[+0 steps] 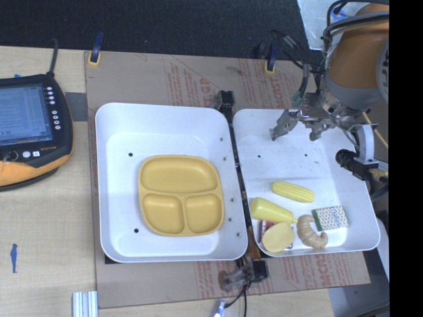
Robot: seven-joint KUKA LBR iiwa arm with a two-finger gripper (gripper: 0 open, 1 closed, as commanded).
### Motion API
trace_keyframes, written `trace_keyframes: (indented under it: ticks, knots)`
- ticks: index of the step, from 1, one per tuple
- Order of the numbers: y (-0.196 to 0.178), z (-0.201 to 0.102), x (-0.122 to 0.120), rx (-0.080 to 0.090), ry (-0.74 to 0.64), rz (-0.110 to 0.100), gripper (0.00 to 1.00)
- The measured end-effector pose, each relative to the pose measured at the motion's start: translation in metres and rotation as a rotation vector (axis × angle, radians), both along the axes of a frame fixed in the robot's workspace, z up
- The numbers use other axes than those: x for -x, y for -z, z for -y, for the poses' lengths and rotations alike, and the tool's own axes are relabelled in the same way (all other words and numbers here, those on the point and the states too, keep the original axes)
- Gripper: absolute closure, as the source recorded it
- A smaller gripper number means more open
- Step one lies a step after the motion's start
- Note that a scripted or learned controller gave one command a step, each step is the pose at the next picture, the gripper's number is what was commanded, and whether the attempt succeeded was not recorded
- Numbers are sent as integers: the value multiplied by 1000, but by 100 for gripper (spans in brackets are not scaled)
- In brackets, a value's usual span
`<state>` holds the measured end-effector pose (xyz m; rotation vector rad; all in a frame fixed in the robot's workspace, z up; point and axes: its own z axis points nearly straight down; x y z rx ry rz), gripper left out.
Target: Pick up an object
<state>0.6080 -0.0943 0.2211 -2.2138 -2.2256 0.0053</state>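
My gripper [299, 131] hangs over the far part of the right bin [310, 157], its two fingers spread open with nothing between them. Toy food lies at the near end of that bin. A yellow corn cob [293, 191] is closest to the gripper. Below it lie a yellow oblong piece [270, 210], a pale round piece [277, 237], a tan curled piece [312, 232] and a small patterned block [330, 217].
The left bin [119, 144] holds a yellow divided plate [180, 194]. A tablet controller [30, 127] sits on the bench at the left. Clamps [226, 101] join the bins at the far and near ends. Cables trail near the arm's wrist [357, 154].
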Motion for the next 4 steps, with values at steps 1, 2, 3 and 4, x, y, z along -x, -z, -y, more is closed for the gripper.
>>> trace_keyframes:
  ticks: [1,2,3,4]
  knots:
    - [130,37,42,1,1,-2,0]
    - [130,16,64,0,1,-1,0]
    - [119,18,64,3,-2,-2,100]
    - [28,-48,20,-1,0,3,100]
